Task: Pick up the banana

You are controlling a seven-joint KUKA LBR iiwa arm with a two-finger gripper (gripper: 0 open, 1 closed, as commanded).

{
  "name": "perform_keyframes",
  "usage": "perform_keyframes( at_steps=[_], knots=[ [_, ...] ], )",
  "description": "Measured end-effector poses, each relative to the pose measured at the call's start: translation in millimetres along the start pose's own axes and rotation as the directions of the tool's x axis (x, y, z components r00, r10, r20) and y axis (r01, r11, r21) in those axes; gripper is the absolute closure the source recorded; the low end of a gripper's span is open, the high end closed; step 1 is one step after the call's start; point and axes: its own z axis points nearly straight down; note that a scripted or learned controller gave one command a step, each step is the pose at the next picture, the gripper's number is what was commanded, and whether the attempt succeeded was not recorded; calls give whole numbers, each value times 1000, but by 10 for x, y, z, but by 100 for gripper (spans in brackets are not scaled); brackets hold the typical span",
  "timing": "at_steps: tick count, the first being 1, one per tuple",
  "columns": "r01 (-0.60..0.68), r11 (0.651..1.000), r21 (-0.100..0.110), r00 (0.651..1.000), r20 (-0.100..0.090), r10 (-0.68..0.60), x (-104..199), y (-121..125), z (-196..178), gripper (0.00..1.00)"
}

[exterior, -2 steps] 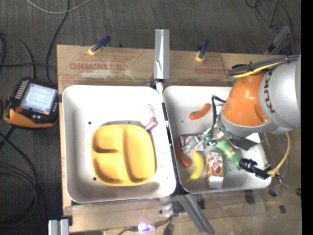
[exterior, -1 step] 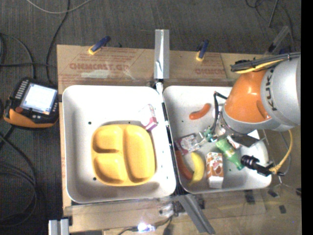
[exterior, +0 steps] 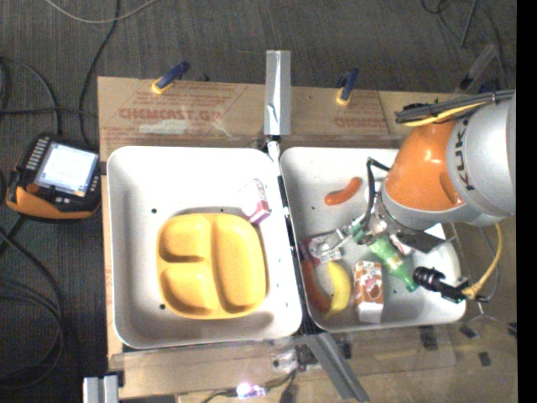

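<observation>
Claw [exterior: 348,236] low in right bin [exterior: 419,170], just above banana [exterior: 338,285], grip unclear

The grey arm [exterior: 487,162] comes in from the right edge of the view, bent downward, its orange band [exterior: 424,175] facing the camera. Below the band the wrist tapers toward the claw [exterior: 336,243], which hangs low, pointing left; its finger state cannot be read.
</observation>
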Motion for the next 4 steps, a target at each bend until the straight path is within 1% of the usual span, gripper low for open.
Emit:
perform_keyframes(
  at_steps=[1,2,3,4],
  knots=[
    [52,998,33,998,-22,-51,510,-279,-774,0],
    [173,985,28,985,-23,-172,120,-499,-45,0],
    [-30,999,35,999,-16,31,501,185,-762,0],
    [-89,996,27,996,-12,89,102,-496,139,0]
  ],
)
